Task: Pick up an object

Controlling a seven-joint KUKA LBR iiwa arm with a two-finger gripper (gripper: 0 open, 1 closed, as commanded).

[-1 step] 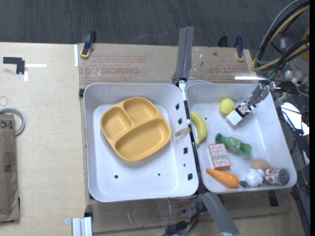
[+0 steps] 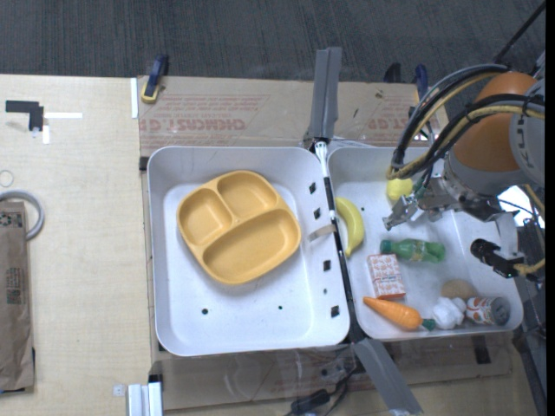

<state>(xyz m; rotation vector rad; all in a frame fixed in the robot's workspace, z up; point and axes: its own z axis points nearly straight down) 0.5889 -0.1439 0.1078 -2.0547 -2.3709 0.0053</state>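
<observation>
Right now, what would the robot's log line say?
end effector: over right bin, above bottle | banana: at left wall | plate: left bin | nothing lifted

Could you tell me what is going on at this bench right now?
A grey robot arm with an orange band is reaching from the right into the right bin. Its tool sits low over the bin's upper part, close to a green bottle, with nothing visibly held. A banana, a small carton and a carrot also lie in that bin. The left bin holds a yellow divided plate.
</observation>
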